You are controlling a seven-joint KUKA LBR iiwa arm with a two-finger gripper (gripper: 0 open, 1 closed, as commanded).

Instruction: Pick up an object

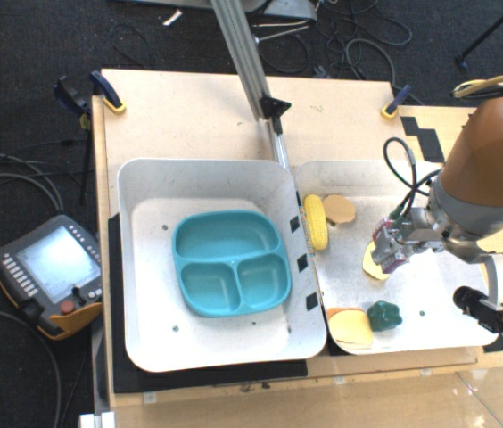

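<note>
The gripper (389,255) was lowered directly onto a pale yellow piece (375,267) beneath it, apparently for a grasp, though its grip state could not be told

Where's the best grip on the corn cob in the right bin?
Grip the corn cob across its middle, claw coming straight down with fingers spanning the narrow width. It lies flat, long axis running along the bin wall, which it hugs on the left, so finger room there looks tight. The tan piece crowds its upper right.
</note>
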